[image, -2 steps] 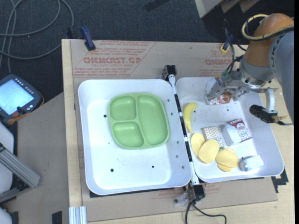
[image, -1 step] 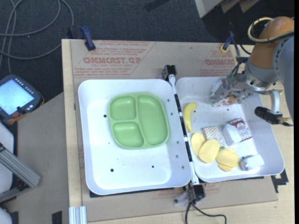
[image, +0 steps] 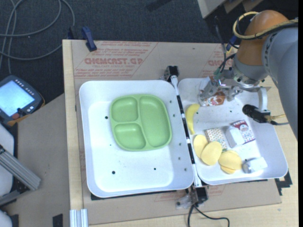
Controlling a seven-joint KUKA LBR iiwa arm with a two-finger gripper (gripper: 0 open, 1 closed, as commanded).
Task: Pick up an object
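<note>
Grey and orange, the arm (image: 265, 41) comes in at the upper right of the frame and sets its gripper (image: 218, 90) low over the far end of the right bin (image: 274, 150), right at a small red-and-white packet (image: 217, 99); whether it has hold of the packet, or how far open it is, I cannot tell. Lower in that bin lie yellow pieces (image: 212, 152) and a red-and-white carton (image: 242, 130), while the left bin (image: 94, 174) on the desk (image: 123, 53) holds a green divided tray (image: 141, 122).
</note>
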